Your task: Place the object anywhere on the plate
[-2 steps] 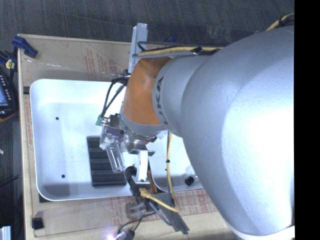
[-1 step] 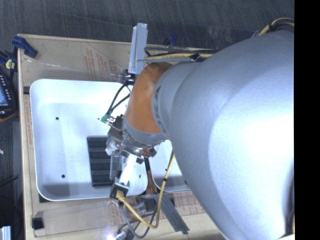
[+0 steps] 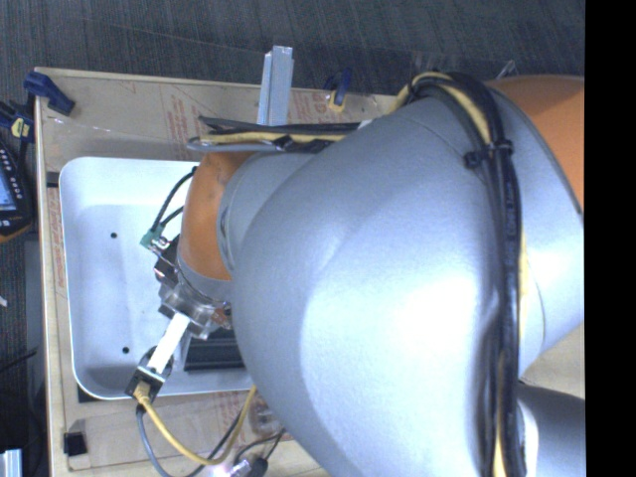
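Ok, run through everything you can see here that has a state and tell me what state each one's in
Arm: reached in over the bins, its grey body blocking most of the view.
Gripper: low over the near end of the left bin; what it holds, if anything, cannot be told.
Left bin: its visible floor is bare; the rest is hidden by the arm.
Yellow cable: hanging loose past the bin's near edge.

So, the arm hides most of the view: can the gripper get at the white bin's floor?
Probably yes: the gripper hangs over the white bin, above its bare floor, with nothing visible in between.
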{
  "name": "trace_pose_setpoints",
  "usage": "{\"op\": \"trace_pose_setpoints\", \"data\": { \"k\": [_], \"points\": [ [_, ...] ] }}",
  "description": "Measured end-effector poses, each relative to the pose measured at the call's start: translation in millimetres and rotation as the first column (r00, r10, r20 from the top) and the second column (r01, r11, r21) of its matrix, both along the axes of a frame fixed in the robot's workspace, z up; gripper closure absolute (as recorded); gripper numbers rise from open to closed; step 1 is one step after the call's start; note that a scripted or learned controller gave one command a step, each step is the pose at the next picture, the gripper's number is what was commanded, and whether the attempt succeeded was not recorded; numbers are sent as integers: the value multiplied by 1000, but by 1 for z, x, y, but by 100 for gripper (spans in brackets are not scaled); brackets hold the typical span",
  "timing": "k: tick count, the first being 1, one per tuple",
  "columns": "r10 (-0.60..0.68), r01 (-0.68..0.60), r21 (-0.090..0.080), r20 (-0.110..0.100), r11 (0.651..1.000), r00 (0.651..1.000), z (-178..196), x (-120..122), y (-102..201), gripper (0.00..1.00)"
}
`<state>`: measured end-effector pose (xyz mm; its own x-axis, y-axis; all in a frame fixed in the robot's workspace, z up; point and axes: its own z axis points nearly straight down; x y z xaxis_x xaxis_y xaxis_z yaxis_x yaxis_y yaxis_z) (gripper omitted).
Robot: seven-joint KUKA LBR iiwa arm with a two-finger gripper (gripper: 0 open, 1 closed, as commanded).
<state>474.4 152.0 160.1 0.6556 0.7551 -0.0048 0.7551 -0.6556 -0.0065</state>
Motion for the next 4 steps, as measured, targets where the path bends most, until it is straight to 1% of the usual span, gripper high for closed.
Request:
{"op": "trace_pose_setpoints", "data": {
  "k": [1, 2, 3, 4],
  "points": [
    [-102, 102, 1, 3, 995, 995, 44, 2, -99, 100],
    [-418, 418, -2, 1, 908, 908, 30, 35, -60, 100],
    [-479, 479, -2, 1, 878, 878, 45, 86, -114, 100],
    [-569, 569, 0, 8, 822, 822, 65, 174, -83, 100]
  ]
}}
